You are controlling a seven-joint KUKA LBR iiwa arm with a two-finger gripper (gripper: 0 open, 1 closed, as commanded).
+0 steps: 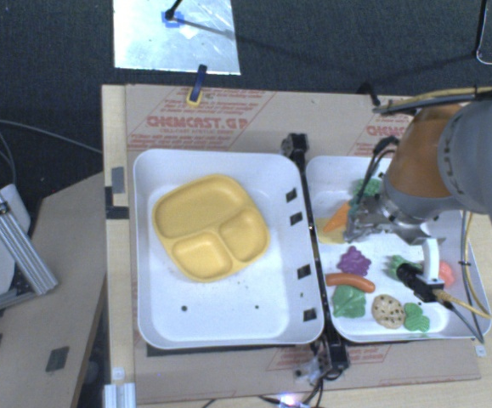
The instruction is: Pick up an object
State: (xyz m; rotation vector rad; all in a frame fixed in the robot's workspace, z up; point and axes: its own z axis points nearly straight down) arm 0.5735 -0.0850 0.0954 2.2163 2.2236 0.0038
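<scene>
My hand hangs at center right of the frame, its grip I cannot tell, and the carrot lies just left of it.

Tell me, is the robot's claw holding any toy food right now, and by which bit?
It cannot be told. The gripper is down in the right bin, right next to the orange carrot, but the view doesn't show anything between its fingers.
</scene>
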